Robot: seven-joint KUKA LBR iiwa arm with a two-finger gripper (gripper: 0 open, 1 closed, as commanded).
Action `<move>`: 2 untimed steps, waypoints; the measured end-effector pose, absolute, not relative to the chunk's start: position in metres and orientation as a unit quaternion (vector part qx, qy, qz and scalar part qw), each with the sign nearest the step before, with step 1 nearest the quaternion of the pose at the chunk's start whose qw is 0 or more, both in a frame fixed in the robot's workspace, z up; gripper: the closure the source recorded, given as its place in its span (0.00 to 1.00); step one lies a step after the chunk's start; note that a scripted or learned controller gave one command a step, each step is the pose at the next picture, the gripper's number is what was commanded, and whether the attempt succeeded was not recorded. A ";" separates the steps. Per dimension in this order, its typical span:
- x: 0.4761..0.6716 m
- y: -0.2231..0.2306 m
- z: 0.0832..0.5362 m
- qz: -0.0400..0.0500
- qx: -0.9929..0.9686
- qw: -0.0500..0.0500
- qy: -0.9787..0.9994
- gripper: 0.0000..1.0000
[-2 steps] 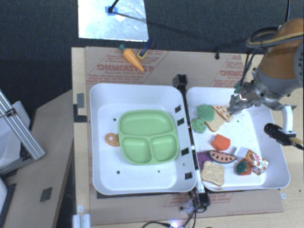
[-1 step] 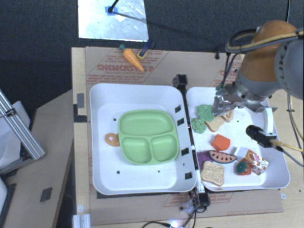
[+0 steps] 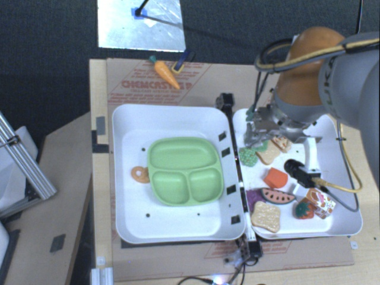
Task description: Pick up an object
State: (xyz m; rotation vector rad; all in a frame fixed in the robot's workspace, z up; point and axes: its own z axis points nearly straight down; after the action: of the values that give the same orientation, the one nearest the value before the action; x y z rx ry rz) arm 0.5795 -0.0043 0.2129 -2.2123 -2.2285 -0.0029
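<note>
In the right bin (image 3: 350, 221), the gripper (image 3: 256, 136) is hovering low over toy food; a green broccoli piece (image 3: 248, 157) is lying just below its jaws, whose state is unclear.

Arm (image 3: 350, 70) cut off at right edge; gripper (image 3: 256, 136) blurred

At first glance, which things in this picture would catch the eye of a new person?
The bright green divided tray in the left white bin stands out first. Next comes the grey and orange arm, its claw low over the colourful toy food in the right bin. A toy carrot lies beyond the bins.
</note>
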 end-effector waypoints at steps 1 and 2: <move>0.593 0.009 0.222 -0.001 -0.705 -0.001 -0.709 1.00; 0.592 0.010 0.227 -0.001 -0.705 0.000 -0.709 1.00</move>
State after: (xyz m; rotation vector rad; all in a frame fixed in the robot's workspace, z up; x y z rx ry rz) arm 0.5924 0.0102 0.2275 -2.2150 -2.2287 -0.0023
